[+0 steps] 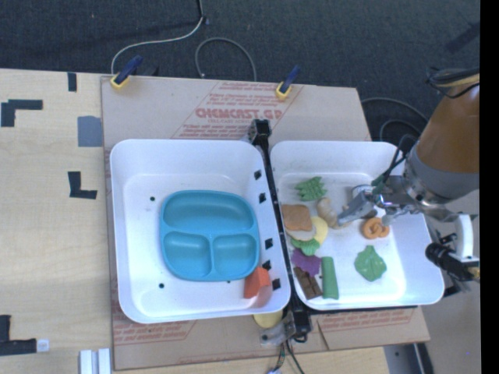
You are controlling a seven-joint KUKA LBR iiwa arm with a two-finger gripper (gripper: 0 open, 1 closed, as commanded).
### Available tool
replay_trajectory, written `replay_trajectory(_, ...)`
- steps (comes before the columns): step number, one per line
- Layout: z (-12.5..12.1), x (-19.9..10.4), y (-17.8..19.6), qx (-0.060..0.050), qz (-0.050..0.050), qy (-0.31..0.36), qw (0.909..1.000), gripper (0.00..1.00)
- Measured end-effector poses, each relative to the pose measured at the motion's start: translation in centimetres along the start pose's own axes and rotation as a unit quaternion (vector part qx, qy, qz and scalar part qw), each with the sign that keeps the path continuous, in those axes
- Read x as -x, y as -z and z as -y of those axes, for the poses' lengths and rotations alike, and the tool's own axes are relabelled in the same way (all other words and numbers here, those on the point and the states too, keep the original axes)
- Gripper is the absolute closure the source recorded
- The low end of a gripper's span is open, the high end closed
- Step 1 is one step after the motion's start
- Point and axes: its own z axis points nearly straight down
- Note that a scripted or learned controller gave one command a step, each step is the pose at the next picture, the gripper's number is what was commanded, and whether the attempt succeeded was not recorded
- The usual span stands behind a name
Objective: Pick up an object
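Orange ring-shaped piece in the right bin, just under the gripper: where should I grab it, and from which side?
Probably straight from above. The orange ring-shaped piece lies flat on the right bin floor, so pinch across its outer rim, or put one finger in the hole. The white floor around it looks bare, with the green leafy piece below it. The gripper is already close.

We see dark grey carpet (pixel 327 22) along the top, with a thin pale cable (pixel 168 37) looping across it. A light wood bench (pixel 47 232) carries black tape marks (pixel 19 111). A brown cardboard sheet (pixel 226 107) with red lettering lies on it, held by two yellow-and-blue clamps (pixel 125 72).
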Motion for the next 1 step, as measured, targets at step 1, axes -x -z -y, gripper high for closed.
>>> replay_trajectory(1,-4.47,-2.15,-12.78,0.002,0.001,0.000,1.0000,0.00)
